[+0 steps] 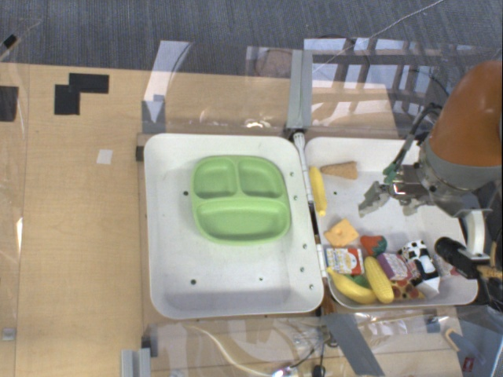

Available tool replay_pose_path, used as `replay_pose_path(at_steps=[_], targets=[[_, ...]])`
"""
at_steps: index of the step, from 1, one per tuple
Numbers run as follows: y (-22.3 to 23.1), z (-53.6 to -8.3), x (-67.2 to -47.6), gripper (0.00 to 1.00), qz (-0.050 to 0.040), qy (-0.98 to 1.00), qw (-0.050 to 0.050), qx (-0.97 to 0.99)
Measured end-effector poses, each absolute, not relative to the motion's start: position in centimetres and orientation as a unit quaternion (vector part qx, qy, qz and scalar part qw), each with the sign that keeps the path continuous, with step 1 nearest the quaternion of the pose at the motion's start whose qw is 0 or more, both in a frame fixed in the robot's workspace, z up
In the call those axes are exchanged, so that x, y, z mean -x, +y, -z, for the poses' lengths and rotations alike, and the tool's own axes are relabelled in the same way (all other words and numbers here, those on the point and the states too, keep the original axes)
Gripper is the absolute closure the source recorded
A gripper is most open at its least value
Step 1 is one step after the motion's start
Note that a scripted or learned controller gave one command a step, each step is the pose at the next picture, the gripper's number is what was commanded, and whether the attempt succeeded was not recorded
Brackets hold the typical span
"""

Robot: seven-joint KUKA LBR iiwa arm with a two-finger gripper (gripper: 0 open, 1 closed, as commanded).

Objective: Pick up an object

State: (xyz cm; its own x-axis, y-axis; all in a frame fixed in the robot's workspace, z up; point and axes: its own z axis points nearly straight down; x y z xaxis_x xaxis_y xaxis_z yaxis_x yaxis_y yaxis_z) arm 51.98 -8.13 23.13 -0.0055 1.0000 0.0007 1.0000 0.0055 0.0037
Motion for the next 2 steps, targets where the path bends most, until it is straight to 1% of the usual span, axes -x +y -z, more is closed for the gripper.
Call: replay_pose_path(at_steps=[1, 2], targets=[[-12.0, -11.5, -51.1, 0.00, -0.0014, 0.748, 0.002, -0.663], [-12.3, -9.1, -54.6, 0.00, -0.0044, 0.735, 0.005, -0.678]])
